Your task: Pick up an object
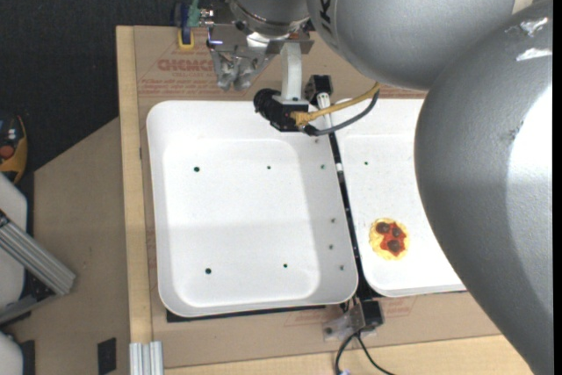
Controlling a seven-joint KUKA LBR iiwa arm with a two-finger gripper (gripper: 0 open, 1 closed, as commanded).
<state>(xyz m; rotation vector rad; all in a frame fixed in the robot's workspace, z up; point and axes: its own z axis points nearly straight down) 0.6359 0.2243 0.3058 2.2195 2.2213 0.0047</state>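
Arm (439,57): we are seeing it looming across the right bin (386,180).
Gripper (235,70): hanging beyond the left bin (237,206); grip state we cannot tell.
Object (389,239): small, flat, yellow-and-red, lying in the right bin; we are judging it light and thin, best pinched across its edges.

- worktop (132,189): flat tan board with a thin darker border line near its edge; faded red lettering (180,64) printed along the far side.
- floor (79,22): dark, speckled surface beyond the worktop on the far and left sides.
- aluminium extrusion bar (35,257): lies at a slant, near left corner.
- black cable (360,356): trails off the near edge of the worktop.
- lighting: even, from overhead; soft shadows.
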